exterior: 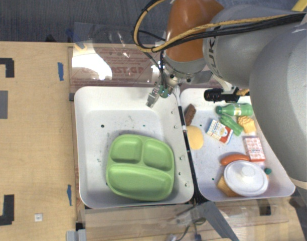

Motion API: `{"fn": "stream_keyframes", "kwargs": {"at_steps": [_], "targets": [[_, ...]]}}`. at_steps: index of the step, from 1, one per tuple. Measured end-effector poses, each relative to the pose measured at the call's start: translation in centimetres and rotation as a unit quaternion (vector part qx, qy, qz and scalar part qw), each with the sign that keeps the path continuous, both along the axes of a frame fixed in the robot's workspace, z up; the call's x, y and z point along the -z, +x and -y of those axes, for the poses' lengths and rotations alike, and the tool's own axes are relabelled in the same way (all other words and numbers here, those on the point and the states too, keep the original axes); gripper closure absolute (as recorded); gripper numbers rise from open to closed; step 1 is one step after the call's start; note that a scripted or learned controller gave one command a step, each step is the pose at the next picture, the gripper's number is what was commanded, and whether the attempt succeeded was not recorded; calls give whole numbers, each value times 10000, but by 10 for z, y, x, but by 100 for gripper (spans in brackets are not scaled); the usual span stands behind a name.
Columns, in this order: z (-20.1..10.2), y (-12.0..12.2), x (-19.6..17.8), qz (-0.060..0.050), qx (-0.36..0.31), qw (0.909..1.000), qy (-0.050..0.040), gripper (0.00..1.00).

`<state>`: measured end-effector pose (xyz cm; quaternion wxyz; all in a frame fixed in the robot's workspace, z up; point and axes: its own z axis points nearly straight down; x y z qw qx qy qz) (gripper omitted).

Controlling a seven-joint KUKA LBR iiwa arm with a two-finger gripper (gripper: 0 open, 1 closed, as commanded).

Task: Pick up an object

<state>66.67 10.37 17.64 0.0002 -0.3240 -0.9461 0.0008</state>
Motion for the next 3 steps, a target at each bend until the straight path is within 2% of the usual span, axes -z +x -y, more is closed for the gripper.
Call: {"fn": "stream_keyframes", "kwargs": {"at_steps": [1, 2, 3], "targets": [[60, -11, -93, 74, -2206, 9753, -7, 100], [69, -36, -167, 82, -2297, 9732, -6, 100], [69, -37, -162, 40, -2298, 9732, 5, 0]]}}
